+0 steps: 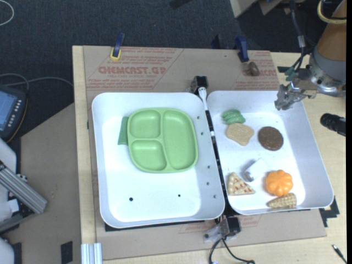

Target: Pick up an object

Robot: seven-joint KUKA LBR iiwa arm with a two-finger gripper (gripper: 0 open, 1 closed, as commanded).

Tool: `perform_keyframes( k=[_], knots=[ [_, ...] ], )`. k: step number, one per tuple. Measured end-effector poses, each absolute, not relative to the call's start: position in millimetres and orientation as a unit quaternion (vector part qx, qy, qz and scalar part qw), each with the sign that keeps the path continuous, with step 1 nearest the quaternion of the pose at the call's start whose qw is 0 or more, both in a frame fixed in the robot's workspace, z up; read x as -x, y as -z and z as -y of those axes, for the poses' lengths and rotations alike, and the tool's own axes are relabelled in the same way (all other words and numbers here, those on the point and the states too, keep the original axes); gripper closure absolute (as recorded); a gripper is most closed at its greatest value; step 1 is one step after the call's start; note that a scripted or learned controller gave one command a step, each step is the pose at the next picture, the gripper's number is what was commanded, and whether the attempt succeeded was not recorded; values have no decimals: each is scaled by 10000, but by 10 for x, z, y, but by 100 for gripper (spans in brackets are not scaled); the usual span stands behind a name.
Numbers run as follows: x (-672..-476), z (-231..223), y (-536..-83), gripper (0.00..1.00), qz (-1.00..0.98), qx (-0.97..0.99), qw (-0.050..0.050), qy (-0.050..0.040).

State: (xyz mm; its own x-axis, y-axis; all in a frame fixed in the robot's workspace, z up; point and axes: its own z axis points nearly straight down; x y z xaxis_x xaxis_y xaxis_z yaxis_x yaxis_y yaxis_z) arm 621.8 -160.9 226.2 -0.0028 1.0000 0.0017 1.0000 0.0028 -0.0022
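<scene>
A cardboard-topped bench [165, 65] bears 2 white bins. The left bin [110, 191] holds a green divided plate [163, 139]. The pincer [286, 100] hovers over the right bin's [308, 158] far edge; its spread I cannot tell. Below-left of it lies a tan cracker [240, 133], long axis slanting down-right; a brown cookie [270, 138] sits directly below.

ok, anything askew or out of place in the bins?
One thing: the green plate in the left bin sits slightly rotated, partly covering a darker green item at its left edge. The toy foods in the right bin lie apart, nothing spilled.
</scene>
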Motion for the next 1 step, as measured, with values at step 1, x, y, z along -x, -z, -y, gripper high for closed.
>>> perform_keyframes(
  k=[1],
  knots=[
    [-6000, 1093, -2305, 100, 7085, 7057, 18, -4]
  ],
)
